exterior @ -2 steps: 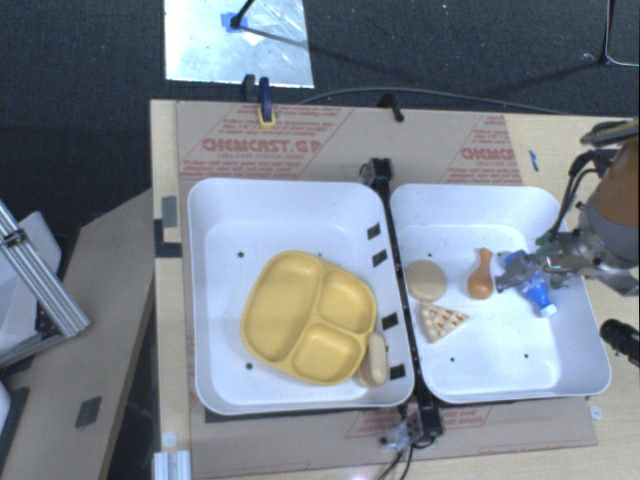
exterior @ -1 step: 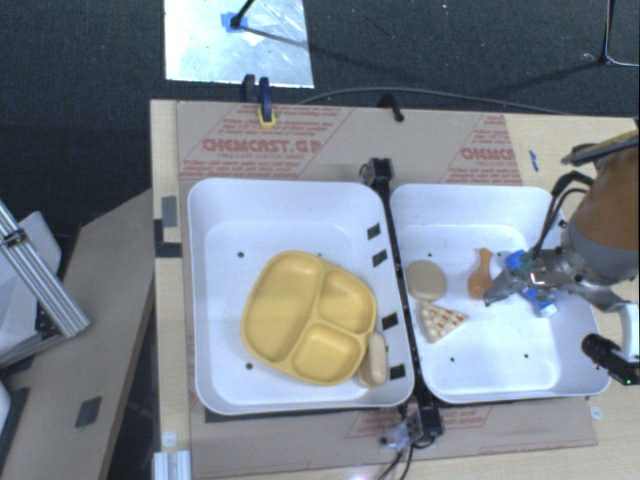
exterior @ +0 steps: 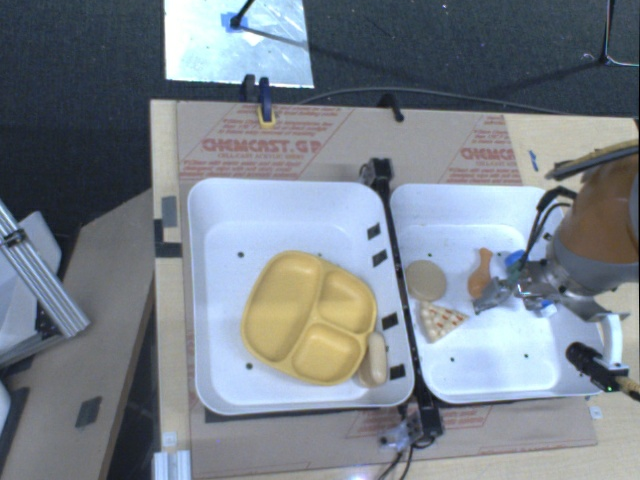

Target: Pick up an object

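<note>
At right of the frame, the end effector [exterior: 492,296] hangs low in the right bin [exterior: 500,373], touching or just beside the orange toy [exterior: 482,272]; its opening cannot be told. Closing off-centre could nudge the toy toward the round cookie [exterior: 427,279].

Even, fairly bright overhead light with a cool cast falls on the two shallow white plastic bins [exterior: 300,203], whose floors read almost washed out. A shiny silver foil sheet [exterior: 238,26] beyond the bench's far edge throws back patchy glare. Shadows are soft and short, lying close under the yellow divided plastic tray [exterior: 310,318]. The picture is slightly soft and grainy throughout, and the dark carpet [exterior: 70,88] shows speckled noise
</note>
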You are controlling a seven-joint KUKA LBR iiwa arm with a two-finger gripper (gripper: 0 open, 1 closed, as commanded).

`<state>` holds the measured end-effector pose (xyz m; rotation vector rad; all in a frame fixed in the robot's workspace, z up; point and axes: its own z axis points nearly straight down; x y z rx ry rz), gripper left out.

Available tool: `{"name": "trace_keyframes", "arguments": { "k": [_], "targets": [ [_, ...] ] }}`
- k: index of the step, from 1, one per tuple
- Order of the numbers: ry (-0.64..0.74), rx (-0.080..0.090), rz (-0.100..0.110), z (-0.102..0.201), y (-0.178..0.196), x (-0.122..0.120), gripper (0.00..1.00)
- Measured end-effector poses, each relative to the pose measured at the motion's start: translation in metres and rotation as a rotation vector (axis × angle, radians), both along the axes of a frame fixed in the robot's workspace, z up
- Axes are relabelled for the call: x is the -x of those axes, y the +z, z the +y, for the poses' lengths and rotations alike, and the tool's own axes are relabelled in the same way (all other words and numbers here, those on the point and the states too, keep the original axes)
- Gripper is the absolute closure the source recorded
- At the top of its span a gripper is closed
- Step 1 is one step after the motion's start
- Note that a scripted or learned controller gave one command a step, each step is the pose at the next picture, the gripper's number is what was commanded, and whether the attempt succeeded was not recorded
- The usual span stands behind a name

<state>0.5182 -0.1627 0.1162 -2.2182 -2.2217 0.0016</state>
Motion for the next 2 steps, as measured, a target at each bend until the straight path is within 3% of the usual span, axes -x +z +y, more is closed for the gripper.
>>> {"name": "trace_keyframes", "arguments": {
  "k": [1,2],
  "targets": [
    [0.0,0.0,-0.002,0.0,-0.033,0.0,0.0],
    [0.001,0.002,-0.005,0.0,-0.021,-0.002,1.0]
  ]
}}
